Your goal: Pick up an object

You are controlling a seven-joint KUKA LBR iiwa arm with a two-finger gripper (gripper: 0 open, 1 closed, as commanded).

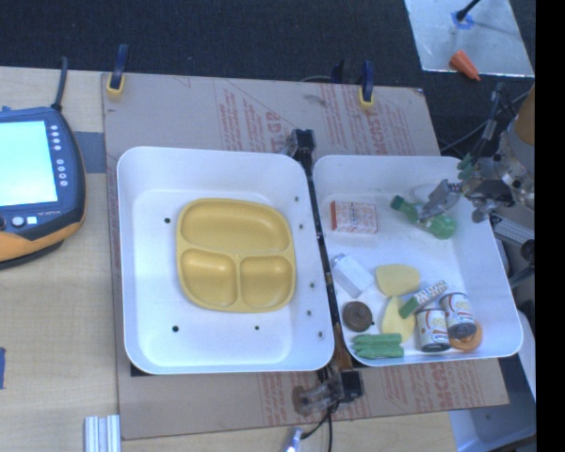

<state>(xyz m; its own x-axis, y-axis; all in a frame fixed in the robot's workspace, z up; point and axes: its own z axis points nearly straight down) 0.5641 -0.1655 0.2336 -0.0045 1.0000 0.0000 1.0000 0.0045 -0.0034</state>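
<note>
One fixed camera, mounted above the bench (66,347), looks down at a slant from moderate distance. Both white bins fall within frame: left bin (141,252), right bin (494,281). Dark floor (217,17) occupies the top.

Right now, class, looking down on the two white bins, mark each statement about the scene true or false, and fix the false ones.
1. The yellow divided tray lies in the left bin. True.
2. The gripper is over the left bin. False: it is at the far side of the right bin, by a green object.
3. Two small cans lie in the right bin's near corner. True.
4. The tray holds a brown disc. False: the brown disc is in the right bin.
</note>
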